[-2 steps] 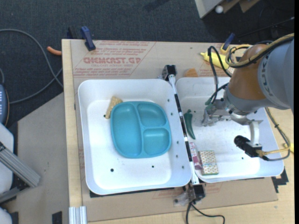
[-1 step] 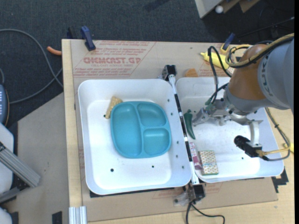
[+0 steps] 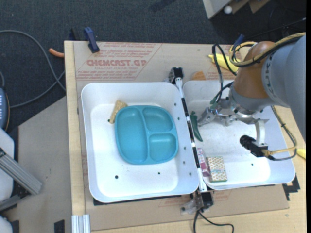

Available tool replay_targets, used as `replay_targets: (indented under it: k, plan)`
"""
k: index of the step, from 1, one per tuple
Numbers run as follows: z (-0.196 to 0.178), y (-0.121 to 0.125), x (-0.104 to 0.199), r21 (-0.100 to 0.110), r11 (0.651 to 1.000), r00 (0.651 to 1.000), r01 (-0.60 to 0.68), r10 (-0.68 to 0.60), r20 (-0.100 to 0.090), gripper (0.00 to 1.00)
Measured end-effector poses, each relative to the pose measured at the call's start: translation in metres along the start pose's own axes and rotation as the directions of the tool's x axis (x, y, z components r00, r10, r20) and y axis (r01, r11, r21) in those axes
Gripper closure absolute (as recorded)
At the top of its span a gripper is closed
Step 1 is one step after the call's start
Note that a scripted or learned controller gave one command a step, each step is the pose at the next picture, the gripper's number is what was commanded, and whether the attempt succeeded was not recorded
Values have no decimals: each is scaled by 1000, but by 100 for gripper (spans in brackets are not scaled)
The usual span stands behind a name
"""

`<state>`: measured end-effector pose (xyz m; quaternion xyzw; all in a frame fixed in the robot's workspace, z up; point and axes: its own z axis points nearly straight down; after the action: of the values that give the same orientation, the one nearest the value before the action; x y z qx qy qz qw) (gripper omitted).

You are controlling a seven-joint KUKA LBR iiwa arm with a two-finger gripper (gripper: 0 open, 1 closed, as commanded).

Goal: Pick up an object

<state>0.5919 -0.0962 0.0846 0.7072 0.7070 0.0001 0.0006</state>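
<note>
Right now the gripper is reaching down over the right bin, near a green object; whether it holds anything, I cannot tell. Next it needs to close on 1 item and lift.

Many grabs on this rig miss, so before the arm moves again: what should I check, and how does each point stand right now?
1. Gripper over the right bin: ok.
2. Something between its fingers: cannot tell.
3. Green object at the bin's left wall, near the gripper: ok, though close to the wall.
4. Patterned packet lies apart from the arm, near the front edge: ok.
5. Teal tray and tan piece sit in the left bin, out of the way: ok.
</note>
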Motion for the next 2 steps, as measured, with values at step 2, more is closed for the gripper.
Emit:
replay_targets:
  k: [2]
  plan:
    - [0,45,-51,3,1000,1000,-1,1,0,0]
